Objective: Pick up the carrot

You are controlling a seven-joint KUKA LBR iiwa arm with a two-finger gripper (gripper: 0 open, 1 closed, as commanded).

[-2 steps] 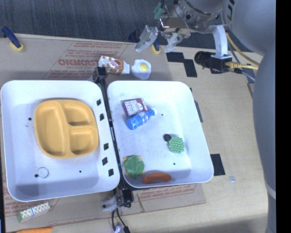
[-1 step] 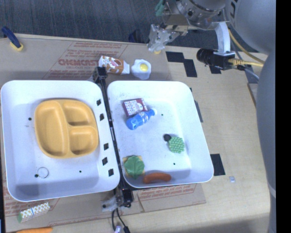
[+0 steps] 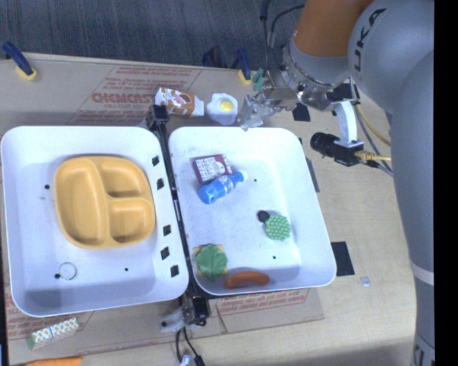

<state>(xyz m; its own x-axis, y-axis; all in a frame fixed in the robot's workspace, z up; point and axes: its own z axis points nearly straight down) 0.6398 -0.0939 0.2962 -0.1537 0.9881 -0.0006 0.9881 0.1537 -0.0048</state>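
The carrot (image 3: 246,279) is a small orange stick lying flat along the front wall of the right bin (image 3: 309,204). It lies just right of a green leafy toy (image 3: 211,260). My gripper (image 3: 253,113) hangs over the back rim of the right bin, far from the carrot and on the opposite side of the bin. Nothing shows in it.
The right bin also holds a blue bottle (image 3: 219,187), a maroon packet (image 3: 211,166) and a green knobbly ball (image 3: 278,227). A yellow divided tray (image 3: 104,200) fills much of the left bin (image 3: 15,227). A small carton (image 3: 175,101) and a yellow-white toy (image 3: 224,107) lie behind the bins.
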